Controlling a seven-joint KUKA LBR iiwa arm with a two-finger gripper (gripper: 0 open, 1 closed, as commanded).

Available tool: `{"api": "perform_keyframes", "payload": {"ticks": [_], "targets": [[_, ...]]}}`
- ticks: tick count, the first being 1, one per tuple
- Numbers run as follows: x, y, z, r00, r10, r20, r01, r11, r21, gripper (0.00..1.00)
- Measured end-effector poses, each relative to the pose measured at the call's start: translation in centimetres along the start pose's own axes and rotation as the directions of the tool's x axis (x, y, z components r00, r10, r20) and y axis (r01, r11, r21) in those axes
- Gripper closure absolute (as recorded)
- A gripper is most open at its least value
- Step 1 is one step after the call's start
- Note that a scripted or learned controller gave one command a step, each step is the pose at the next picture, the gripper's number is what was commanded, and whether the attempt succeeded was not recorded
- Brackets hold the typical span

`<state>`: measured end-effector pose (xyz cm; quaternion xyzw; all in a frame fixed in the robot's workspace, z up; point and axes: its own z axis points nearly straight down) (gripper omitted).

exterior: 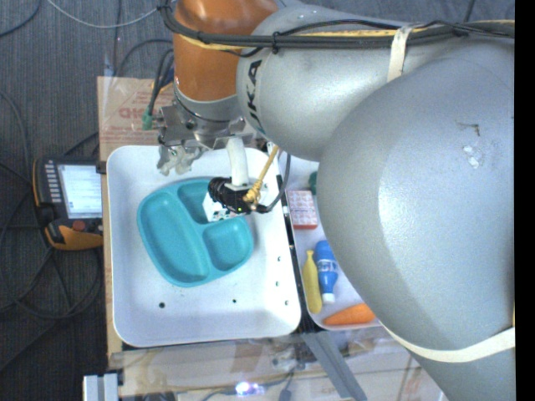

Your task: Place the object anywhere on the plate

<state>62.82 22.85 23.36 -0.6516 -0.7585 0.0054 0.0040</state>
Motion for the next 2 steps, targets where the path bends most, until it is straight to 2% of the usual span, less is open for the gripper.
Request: {"api": "perform_keyframes", "payload": {"ticks": [1,2], "targets": [[-0.1,0.0,-0.8,1.0,0.002,0.0,-0.002,1.0,0.003,1.0],[-1.6,-0.6,3.7,0.985,-0.173,0.003,0.173,0.985,-0.009,1.0]]}}
